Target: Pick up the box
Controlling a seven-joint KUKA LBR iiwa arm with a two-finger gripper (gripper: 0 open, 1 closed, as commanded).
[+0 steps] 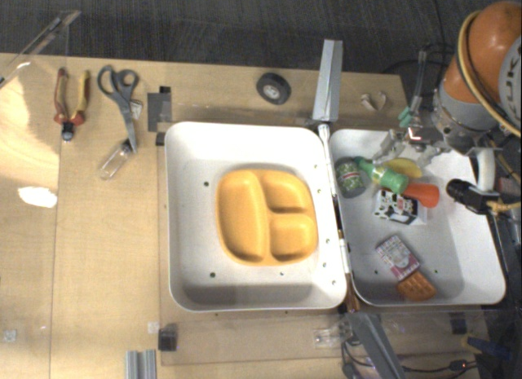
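A small white box [400, 205] with black and pink print lies flat in the middle of the right bin [465, 279]. My gripper [413, 146] hangs over the bin's far edge, above a yellow item [405, 167] and just beyond the box. Its fingers [390, 142] are spread, and nothing is between them. The gripper is apart from the box. A second flat pack [397, 256], pink and grey, lies nearer the front of the same bin.
The right bin also holds a green bottle [369, 174], an orange-red piece [424, 195] and a brown waffle-like piece [418, 288]. A yellow divided tray [267, 214] sits in the left bin [192, 206]. Scissors [122, 104], pliers [69, 100] and a tape roll [273, 87] lie on the bench.
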